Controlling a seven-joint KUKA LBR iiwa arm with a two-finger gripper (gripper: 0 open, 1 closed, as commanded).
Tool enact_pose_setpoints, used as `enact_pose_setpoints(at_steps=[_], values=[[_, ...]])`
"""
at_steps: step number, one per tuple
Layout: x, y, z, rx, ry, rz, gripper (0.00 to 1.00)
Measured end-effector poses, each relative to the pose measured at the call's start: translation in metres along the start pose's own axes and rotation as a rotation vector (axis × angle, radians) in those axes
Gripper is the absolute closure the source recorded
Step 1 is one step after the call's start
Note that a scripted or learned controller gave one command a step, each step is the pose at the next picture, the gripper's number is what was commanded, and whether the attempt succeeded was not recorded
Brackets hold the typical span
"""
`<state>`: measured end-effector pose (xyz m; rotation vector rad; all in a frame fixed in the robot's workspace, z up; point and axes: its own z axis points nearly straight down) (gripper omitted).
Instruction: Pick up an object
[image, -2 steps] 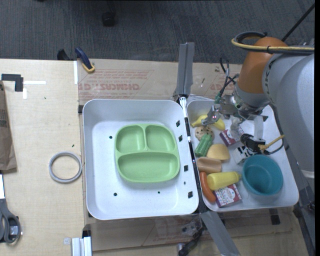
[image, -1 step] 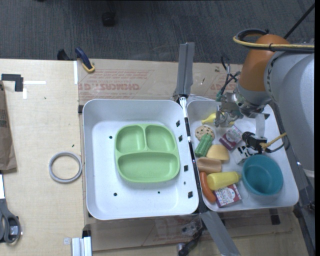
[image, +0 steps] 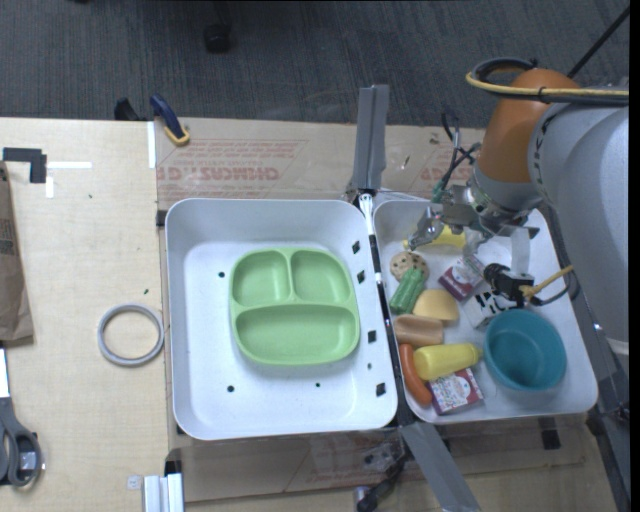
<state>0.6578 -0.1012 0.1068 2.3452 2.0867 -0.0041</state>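
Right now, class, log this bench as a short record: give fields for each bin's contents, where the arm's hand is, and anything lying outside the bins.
left bin: one green plastic divided plate, lying flat
right bin: teal round bowl, yellow block, red packet, green cylinder, round cookie, other small items crowded together
hand: over the right bin's far end, low among the items
hand's hold: cannot tell
outside the bins: grey tape ring on the bench, left of the left bin
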Motion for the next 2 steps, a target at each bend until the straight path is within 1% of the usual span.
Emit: enact_pose_setpoints(at_steps=[1,2], values=[[0.014,-0.001,-0.083,0.003,0.001,0.309,0.0],[-0.014,-0.01,-0.046,0.006,0.001,0.154,0.0]])
